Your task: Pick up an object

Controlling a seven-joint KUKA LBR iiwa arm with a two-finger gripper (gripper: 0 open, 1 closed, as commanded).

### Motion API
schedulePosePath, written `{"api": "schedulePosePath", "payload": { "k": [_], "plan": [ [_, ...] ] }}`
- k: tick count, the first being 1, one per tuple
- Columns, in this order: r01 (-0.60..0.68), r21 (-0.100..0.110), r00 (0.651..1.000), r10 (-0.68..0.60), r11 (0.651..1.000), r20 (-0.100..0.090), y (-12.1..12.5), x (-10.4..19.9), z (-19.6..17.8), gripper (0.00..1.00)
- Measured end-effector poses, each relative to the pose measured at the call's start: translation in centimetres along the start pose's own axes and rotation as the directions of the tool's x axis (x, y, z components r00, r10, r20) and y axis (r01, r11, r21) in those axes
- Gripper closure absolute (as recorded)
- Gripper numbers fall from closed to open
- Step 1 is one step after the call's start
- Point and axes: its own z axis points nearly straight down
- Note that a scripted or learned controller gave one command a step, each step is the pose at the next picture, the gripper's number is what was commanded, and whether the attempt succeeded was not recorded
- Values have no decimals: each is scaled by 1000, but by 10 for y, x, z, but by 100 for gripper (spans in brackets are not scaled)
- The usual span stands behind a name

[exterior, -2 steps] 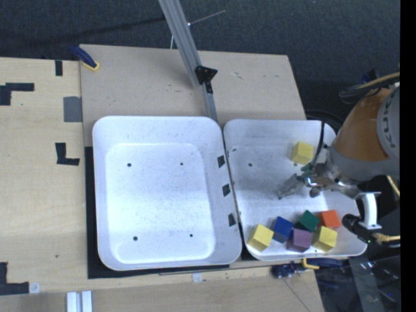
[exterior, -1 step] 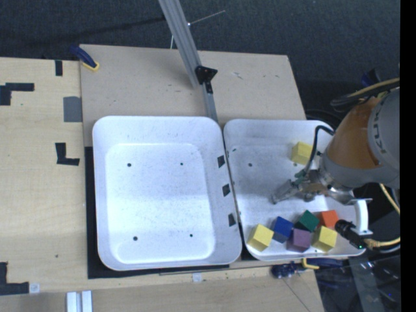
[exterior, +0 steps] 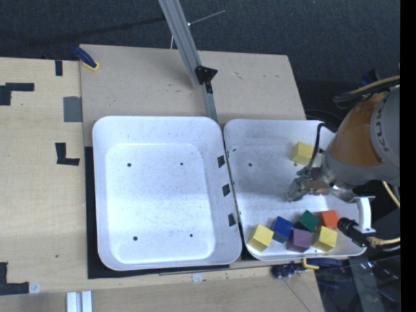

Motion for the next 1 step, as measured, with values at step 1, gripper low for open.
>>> {"api": "schedulePosePath", "payload": {
  "k": [1],
  "plan": [
    [0,-6,1000,0,1000,2,5,0,-43,100]
  ]
}}
